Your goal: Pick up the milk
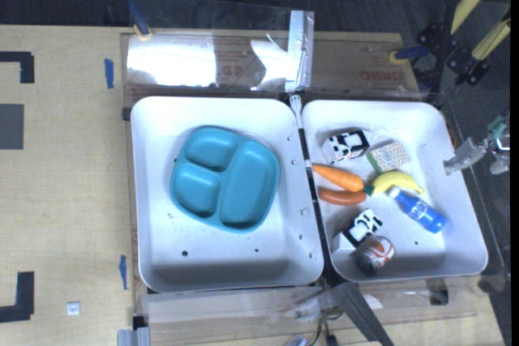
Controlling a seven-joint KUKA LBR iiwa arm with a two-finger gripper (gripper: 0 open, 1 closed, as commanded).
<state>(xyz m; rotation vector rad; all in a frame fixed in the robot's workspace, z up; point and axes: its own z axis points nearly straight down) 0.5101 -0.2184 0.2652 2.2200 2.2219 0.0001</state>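
My gripper (470, 156) sits at the right rim of the right bin (466, 251), near the view's right edge. It is too small and blurred to read, so I cannot tell its state.

The milk carton (347, 145) lies well apart from my gripper, toward the bin's far-left part, near the divider between the bins. It is white with black cow-like patches and lies tilted on its side.

Right bin contents: a carrot (336, 175) just in front of the milk, a brown sausage-like piece (341, 195) touching the carrot, a yellow banana (395, 181), a blue bottle (418, 210), a small speckled packet (389, 153), a second black-and-white carton (362, 226), and a round can (375, 253) nearest the front.

Left bin (154, 239): one blue divided plate (225, 177), three compartments, nothing in them.
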